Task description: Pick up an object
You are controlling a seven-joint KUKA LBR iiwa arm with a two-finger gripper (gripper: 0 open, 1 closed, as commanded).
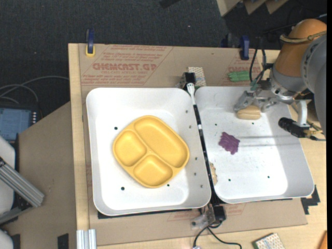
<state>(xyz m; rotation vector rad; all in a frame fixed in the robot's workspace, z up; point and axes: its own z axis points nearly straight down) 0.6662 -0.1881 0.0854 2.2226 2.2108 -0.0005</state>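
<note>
Camera view, from above at a slant: two white bins side by side on the bench. Left bin (98,139) has a yellow divided plate (150,150), three compartments, sitting roughly mid-bin w/ nothing in it. Right bin (290,185) has a purple lump (229,142) near its middle-left and a tan rounded object (249,113) up by the far edge.

The gripper (252,104) is down in the right bin's far corner, right over the tan object, metal fingers (243,106) seeming to straddle or touch its top. Whether the jaws are spread or pressed together I can't tell from here, the wrist body blocks most of it and the fingertips blur into the object. So no saying it's got hold of anything.

What could go wrong, imo:
- Tan object looks smooth and rounded, so fingers may slide off it and squirt it sideways when they close.
- It's near the bin's far wall; a nudge could push it against the wall, where a finger may not fit behind it.
- If the fingers sit on top rather than around it, the lift prob comes up w/ nothing.
- Purple lump is well apart, so unlikely to interfere.
</note>
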